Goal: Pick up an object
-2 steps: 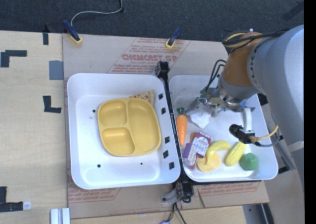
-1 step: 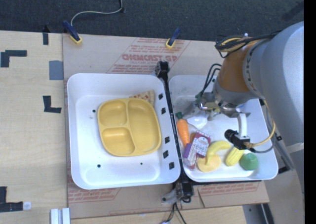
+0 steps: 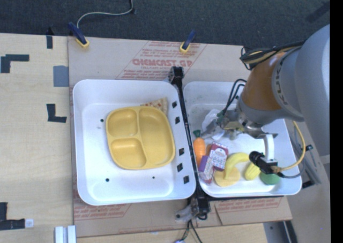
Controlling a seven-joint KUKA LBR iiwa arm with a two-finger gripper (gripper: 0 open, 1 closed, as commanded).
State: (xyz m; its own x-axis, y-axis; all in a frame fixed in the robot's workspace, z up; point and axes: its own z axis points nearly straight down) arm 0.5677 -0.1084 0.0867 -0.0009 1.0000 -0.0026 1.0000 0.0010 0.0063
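Gripper (image 3: 217, 126), finger state untellable, low in right bin (image 3: 289, 183); carrot (image 3: 199, 151) just below-left of it, long axis running up-down the frame.

Two white bins (image 3: 86, 145) sit side by side, and the left one carries one yellow divided plate (image 3: 140, 137). In the right bin lie one carrot (image 3: 199, 151), one red packet (image 3: 216, 157), one banana (image 3: 231, 167) and one lemon (image 3: 252, 171). Two yellow-and-blue clamps (image 3: 78, 34) sit at twelve o'clock.

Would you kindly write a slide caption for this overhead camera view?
KUKA arm's end effector low in the right bin above toy food; yellow divided plate in the left bin.
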